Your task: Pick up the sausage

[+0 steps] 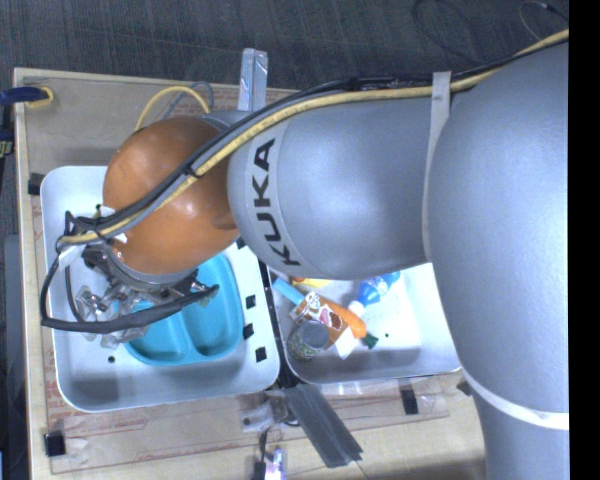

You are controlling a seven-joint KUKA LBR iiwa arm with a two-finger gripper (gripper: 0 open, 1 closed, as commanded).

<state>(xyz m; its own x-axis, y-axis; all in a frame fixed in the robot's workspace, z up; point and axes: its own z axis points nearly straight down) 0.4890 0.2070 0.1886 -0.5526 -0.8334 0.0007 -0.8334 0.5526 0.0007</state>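
The gripper (105, 313) hangs low in the left bin (90, 393), beside a blue divided tray (195, 333); its grip state is unclear. No sausage can be made out; small clutter (325, 323) sits in the right bin (420, 353).

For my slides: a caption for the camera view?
KUKA arm reaches over the left bin, above a blue tray.

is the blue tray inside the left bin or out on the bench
Inside. The blue tray lies within the white walls of the left bin, partly hidden under the arm's wrist.
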